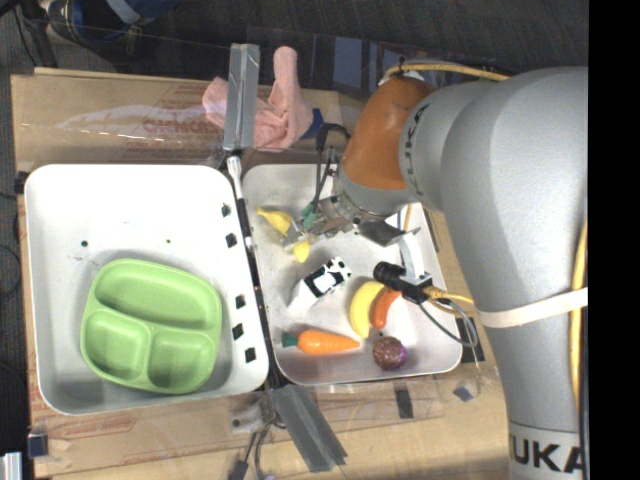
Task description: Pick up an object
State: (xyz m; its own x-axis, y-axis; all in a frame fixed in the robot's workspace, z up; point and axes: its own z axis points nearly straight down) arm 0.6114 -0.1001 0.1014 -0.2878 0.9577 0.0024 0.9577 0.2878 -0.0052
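Two white bins sit on the desk; the right bin (430, 360) holds toys. Down over its upper left, the tool (318, 216) hangs beside a yellow piece (274, 222); whether it grips I cannot tell. Best centre squarely before closing.

Arm (510, 218): I am seeing it reaching in from the right of the camera view, its thick grey body taking up most of that side. Orange band (385, 133): sitting just above the wrist, facing up and left. Gripper (318, 218): hanging below the wrist, pointing down and leftward; I am not making out how its tips are standing from this slant.
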